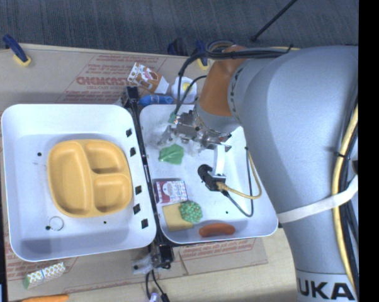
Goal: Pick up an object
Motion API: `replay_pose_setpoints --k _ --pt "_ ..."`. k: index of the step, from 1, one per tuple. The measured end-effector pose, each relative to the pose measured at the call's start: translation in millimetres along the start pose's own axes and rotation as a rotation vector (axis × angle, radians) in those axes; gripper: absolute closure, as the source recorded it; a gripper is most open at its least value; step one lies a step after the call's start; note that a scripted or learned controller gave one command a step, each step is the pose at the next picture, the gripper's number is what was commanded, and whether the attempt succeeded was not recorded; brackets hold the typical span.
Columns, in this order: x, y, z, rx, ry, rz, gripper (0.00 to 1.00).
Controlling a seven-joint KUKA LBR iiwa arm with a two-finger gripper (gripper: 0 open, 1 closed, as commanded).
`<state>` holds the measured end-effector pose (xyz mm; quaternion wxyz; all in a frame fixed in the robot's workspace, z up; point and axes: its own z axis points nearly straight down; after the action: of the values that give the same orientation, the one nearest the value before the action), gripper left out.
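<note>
My gripper point(179, 133) is low in the far part of the right bin point(259, 222), at the end of the grey arm with its orange band. A flat green piece point(172, 154) lies just in front of it, touching or nearly touching the gripper's tip. Nearer the front of the same bin lie a red-and-white packet point(169, 190), a yellow block point(174, 217), a knobbly green ball point(191, 211) resting on that block, and an orange sausage-shaped piece point(216, 229). The gripper's body hides what is directly under it.
A yellow divided tray point(89, 175) sits in the left bin point(16, 124). Behind the bins, on the cardboard, lie a small carton point(142, 75), a blue item point(155, 99) and a white-yellow item point(186, 87). The arm's black cable point(209, 176) hangs over the right bin's middle.
</note>
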<state>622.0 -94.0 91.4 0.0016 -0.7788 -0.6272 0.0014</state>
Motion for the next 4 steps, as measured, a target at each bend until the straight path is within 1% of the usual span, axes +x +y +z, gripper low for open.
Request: replay_pose_setpoints --k 1,2,3,4 --pt "0 0 -10 0.003 0.001 -0.005 1.00" --pt "1 0 -10 0.003 0.001 -0.005 0.00" --pt "-10 2 0 0.000 0.000 -0.528 0.00" --pt "-10 2 -11 0.001 -0.001 -0.532 1.00"
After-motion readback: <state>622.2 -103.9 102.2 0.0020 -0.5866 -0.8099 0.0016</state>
